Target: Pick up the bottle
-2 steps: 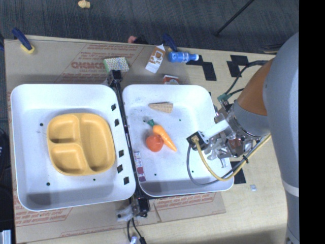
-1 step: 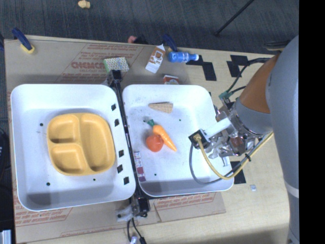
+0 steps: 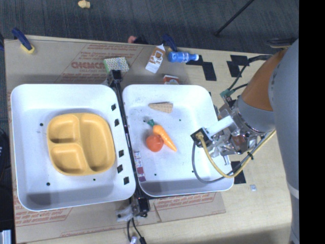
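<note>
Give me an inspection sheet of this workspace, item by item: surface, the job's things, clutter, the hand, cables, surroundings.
Surface: tan bench bearing two shallow white bins, left bin and right bin.
Job's things: small blue plastic bottle lying on the bench beyond the right bin, outside both.
Clutter: yellow divided plate in the left bin; orange toy carrot, red-orange round toy and tan wedge in the right bin; small carton beside the bottle.
Hand: two-finger hand over the right bin's right edge, far from the bottle.
Cables: yellow and black loops hang from the hand.
Surroundings: dark carpet.

blue bottle [image 3: 182, 57], lying flat, behind the bins
</note>
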